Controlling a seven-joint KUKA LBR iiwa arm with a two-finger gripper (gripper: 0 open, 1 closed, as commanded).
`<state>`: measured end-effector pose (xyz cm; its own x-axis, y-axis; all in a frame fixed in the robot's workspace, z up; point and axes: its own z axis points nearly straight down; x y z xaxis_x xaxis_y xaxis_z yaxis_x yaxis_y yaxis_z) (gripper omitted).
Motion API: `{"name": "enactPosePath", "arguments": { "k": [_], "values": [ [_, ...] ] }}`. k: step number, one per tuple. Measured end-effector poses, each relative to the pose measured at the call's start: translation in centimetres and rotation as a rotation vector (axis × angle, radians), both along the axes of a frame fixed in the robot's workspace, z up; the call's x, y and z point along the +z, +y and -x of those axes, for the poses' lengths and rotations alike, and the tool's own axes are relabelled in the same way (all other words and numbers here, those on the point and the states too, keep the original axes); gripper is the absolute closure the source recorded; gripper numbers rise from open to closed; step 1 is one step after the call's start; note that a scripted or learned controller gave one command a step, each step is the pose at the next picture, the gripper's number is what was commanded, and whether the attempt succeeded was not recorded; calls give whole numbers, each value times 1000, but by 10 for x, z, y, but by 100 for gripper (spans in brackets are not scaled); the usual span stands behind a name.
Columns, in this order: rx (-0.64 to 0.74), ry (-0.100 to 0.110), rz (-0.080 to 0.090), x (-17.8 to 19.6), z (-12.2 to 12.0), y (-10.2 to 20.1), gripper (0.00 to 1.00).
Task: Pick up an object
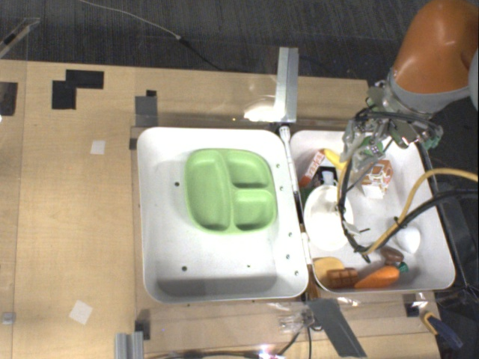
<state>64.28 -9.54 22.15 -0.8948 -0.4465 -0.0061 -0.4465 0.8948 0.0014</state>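
Note:
My gripper [366,154] hangs over the far part of the right bin [441,271], under the orange band of the arm [438,40]. Cables loop down from it across the bin. Just below and right of it lies a small white and red box [381,176]. To its left sit a yellow and red packet [317,162] and a small black item [327,176]. A white round dish [323,217] lies in the bin's left half. At the near edge lie an orange carrot [378,277] and a brown piece [341,278].
The left bin [161,260] holds a green divided plate [228,189]. A metal post [287,88] stands behind the wall between the two bins. A yellow cable [419,193] arcs over the right bin's right side.

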Motion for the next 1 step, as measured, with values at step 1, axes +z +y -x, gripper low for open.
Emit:
{"name": "enactPosePath", "arguments": {
  "k": [1],
  "values": [
    [180,-7,5,5,-28,-61,100]
  ]
}}
